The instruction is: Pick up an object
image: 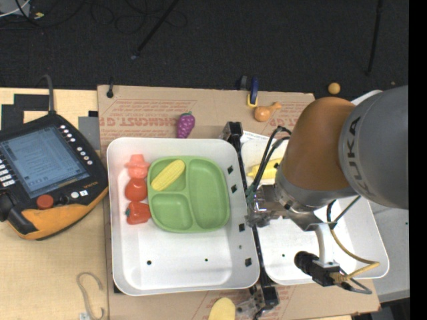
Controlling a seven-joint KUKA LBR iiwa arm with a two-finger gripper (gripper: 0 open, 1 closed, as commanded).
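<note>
Corn point(167, 173), a small yellow toy cob, lies tilted in the upper-left compartment of the green divided plate point(200, 212) at centre frame, and looks the likeliest pick: light, rigid plastic by its appearance, probably smooth enough to slip, so best pinched across its narrow middle rather than end to end. To the plate's left, three red and pink toy foods point(136, 189) stand in a column inside the left white bin point(180, 265); they look equally light and stiff. The robot's gripper point(255, 209) hangs at centre right, over the divide between that bin and the right white bin point(363, 242), well apart from the corn, and whether it is spread or pressed together cannot be told beneath the grey and orange arm point(333, 152). A purple toy point(185, 124) and an orange one point(265, 112) rest on the cardboard point(147, 112) above the bins; a control pendant point(47, 169) sits at far left.
</note>
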